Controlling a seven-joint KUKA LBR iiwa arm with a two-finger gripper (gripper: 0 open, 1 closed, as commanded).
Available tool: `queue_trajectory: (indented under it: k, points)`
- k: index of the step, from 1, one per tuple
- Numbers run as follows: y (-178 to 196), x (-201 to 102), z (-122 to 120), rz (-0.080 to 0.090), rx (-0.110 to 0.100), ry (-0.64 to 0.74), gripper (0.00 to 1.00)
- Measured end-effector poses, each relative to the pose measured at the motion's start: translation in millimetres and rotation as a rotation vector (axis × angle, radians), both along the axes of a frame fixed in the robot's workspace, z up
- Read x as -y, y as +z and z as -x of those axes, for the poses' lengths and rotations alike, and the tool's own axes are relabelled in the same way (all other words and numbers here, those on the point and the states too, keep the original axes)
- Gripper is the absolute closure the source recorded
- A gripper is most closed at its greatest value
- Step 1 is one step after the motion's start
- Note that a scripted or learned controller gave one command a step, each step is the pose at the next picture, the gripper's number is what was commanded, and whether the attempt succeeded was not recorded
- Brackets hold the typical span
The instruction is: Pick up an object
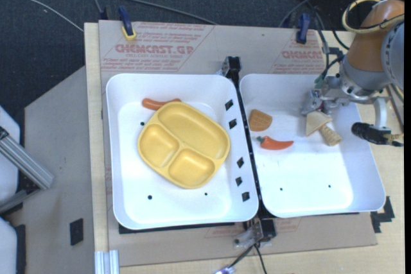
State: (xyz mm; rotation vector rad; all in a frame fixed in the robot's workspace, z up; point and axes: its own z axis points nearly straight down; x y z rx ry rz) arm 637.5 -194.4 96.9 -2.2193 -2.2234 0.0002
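The right bin [321, 196] holds three small things. A tan, bread-like piece [259, 119] lies near its left wall, with a red chili pepper [277, 144] just in front of it. A pale tan wedge with a cork-like end [323, 129] lies toward the bin's far right. My gripper [316, 104] hangs at the back right of this bin, directly behind and just above the tan wedge. I cannot tell whether it touches the wedge. Nothing shows as being held.
In the left bin [128, 196] sits a yellow divided plate [183, 144], with an orange-red strip [154, 103] poking out behind it. A black divider with clips [239, 138] runs between the bins. The grey and orange arm [372, 48] stands over the right bin's far right corner.
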Motion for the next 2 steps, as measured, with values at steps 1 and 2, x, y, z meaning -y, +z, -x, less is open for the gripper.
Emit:
queue_trajectory:
  k: [1,2]
  points:
    - [48.9,-5.6,4.9,0.001,0.006,0.0,1.0]
    - [106.2,-4.2,-6.6,0.002,0.007,0.0,1.0]
